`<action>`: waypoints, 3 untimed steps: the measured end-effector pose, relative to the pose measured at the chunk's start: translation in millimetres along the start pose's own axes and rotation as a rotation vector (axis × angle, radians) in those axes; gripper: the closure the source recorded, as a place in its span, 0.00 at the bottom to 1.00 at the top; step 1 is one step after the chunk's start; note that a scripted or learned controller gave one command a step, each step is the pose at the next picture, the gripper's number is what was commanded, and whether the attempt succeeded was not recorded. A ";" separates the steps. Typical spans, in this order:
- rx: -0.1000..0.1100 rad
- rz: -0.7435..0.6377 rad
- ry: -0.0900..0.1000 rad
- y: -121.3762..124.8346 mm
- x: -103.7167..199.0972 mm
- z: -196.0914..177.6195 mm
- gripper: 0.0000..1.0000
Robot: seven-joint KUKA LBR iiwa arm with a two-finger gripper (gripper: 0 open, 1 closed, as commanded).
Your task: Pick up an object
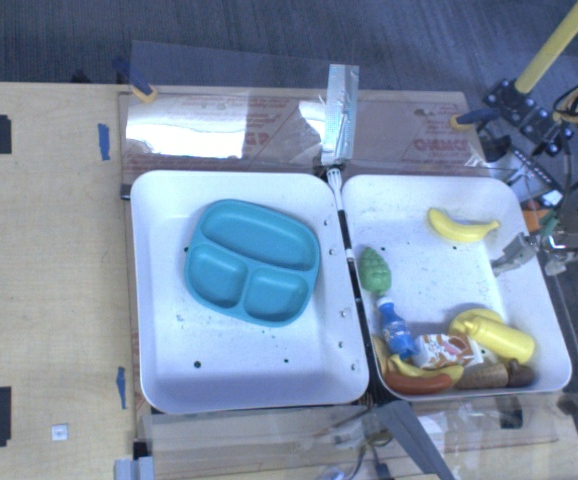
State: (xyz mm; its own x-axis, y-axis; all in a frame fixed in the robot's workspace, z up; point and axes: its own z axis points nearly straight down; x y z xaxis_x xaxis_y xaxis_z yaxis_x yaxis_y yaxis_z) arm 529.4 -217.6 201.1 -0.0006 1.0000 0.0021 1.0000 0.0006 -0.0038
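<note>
The left bin (159,298) holds a blue divided plate (252,261) lying flat near its middle. In the right bin (409,203), a yellow banana (461,226) lies at the back. A green lumpy toy (374,270) sits against the left wall. Along the front are a small blue bottle (397,333), a yellow squeeze bottle (494,335) on its side, a red and white packet (444,350), a red sausage-like piece (421,381) and a brown piece (489,375), packed close together.
A metal clamp (517,252) juts over the right bin's right rim. Behind it stand a yellow pole (564,28), black brackets and cables (529,118). A clear sheet and a metal strip (341,113) lie behind the bins.
</note>
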 end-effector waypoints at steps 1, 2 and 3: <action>0.002 -0.002 0.000 89.6 21.5 59.8 0.00; -0.006 0.060 0.004 140.9 26.4 109.8 0.00; -0.008 0.163 0.018 61.8 12.1 110.8 0.00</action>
State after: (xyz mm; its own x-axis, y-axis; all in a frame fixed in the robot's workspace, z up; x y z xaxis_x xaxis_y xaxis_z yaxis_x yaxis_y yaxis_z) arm 590.8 -205.3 90.1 0.1616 0.9866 0.0200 0.9868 -0.1617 0.0019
